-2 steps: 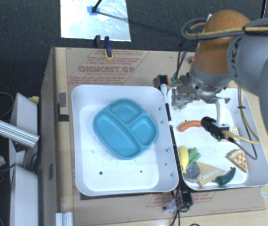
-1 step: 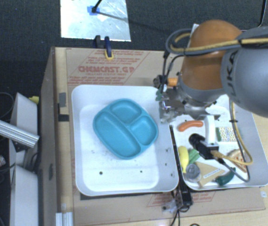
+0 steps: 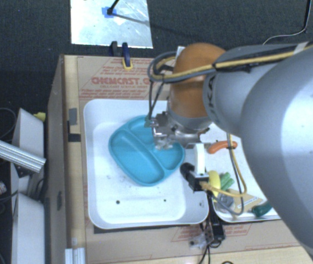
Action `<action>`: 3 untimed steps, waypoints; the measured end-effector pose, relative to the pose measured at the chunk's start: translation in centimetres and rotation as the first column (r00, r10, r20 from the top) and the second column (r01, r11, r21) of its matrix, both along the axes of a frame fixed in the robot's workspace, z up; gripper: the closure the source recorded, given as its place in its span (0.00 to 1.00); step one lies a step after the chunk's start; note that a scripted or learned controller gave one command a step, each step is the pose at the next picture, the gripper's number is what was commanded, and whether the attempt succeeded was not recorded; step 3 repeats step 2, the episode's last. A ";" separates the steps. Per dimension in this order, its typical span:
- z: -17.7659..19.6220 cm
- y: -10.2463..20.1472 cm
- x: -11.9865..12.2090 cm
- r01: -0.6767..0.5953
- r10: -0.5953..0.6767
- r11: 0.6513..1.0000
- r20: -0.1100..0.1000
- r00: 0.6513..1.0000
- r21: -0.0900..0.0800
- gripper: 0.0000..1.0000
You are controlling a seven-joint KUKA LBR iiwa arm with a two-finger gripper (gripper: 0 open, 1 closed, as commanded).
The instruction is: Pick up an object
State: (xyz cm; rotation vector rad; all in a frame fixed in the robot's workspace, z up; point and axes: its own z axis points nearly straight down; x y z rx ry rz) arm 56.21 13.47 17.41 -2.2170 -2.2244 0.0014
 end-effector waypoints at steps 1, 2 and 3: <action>3.0 -1.9 -6.7 0.002 -0.002 1.000 0.001 1.000 0.001 1.00; 9.5 -5.7 -7.5 0.002 -0.002 1.000 0.004 1.000 0.000 1.00; 9.5 -5.7 -7.5 0.002 -0.002 1.000 0.004 1.000 0.000 1.00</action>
